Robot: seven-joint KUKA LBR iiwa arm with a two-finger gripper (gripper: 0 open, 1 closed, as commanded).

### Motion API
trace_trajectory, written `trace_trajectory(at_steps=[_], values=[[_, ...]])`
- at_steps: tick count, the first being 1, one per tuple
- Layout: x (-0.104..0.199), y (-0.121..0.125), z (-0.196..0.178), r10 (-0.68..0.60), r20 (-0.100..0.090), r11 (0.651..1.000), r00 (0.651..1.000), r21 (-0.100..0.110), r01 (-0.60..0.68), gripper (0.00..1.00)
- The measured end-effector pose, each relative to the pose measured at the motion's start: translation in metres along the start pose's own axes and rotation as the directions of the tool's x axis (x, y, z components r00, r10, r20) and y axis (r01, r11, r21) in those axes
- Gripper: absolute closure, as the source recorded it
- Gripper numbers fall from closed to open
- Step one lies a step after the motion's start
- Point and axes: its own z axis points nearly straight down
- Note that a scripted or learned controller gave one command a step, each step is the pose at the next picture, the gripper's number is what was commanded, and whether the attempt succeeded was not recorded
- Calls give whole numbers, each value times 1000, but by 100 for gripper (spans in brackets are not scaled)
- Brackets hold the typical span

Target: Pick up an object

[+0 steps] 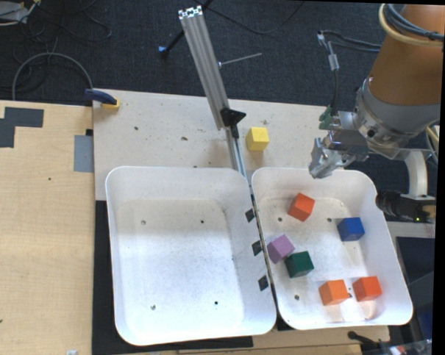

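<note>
So this was clearly the approach step, nothing had been grabbed. The gripper (324, 166) was parked above the far edge of the right bin (388, 230), and nothing could be seen between the fingers. Whether they were open or closed couldn't really be told at that angle, too small and blurry.

All the candidates were sitting in the right bin: an orange cube (302, 207) nearest the far edge, a blue cube (350, 229) toward the right wall, a purple cube (280, 247) and a green cube (300, 264) touching each other by the left wall, and two more orange cubes (350, 290) side by side at the near edge. A yellow cube (257, 138) was left out on the desk, beyond both bins.

The lone orange one looked like the easiest pick, since it stood apart from the rest. For that, the gripper would have to be moved a bit toward the near edge, lined up over it, opened wide enough and lowered straight down.
</note>
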Motion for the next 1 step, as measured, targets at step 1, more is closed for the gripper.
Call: trace_trajectory(at_steps=[1], values=[[33,-15,123,0,0,1000,1000,18,0,100]])
